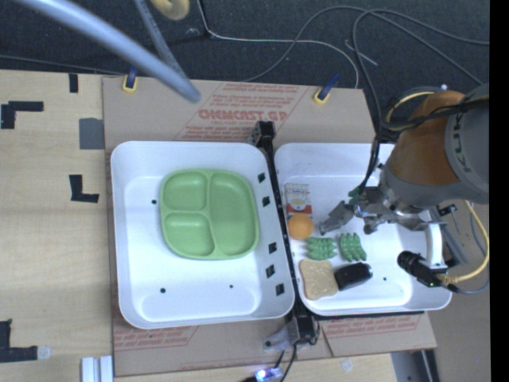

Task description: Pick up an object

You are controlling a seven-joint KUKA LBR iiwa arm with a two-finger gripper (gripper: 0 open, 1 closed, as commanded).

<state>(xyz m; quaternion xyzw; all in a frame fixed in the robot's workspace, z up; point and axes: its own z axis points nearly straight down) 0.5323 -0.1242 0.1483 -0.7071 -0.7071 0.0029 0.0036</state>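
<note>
**Gripper low over right bin, nothing seen between fingers**

Far left: tan bench top (48,237) with dark tape marks. Then a cardboard sheet (238,110) with red print under both bins, clipped at its upper edge by a yellow clamp (130,82) and another (323,95).

Left bin (131,293): white, shallow, holding a green divided plate (210,213) with three compartments, set near the bin's middle, a little toward the upper part.

At the seam between the bins: a row of black clips (270,205).

Right bin (398,293): a cluster of small objects along its left side. Uppermost, a small carton (297,196) with a red and white label. Just below, touching or almost touching, an orange ball (300,228). Below that, two green ridged pieces side by side, the left green piece (320,248) and the right green piece (351,247). Lowest, a tan bread slice (317,278) with a black object (352,275) just beside it on the right.

Gripper (348,215): reaching in from the right, poised just above the green pieces, to the right of the orange ball. Fingers (334,220) grey, angled down and left; parted or closed, cannot tell from this angle. No object seen between them.

Further right: orange band (421,153) and grey arm body over the bin's right edge, with cables looping around.
</note>
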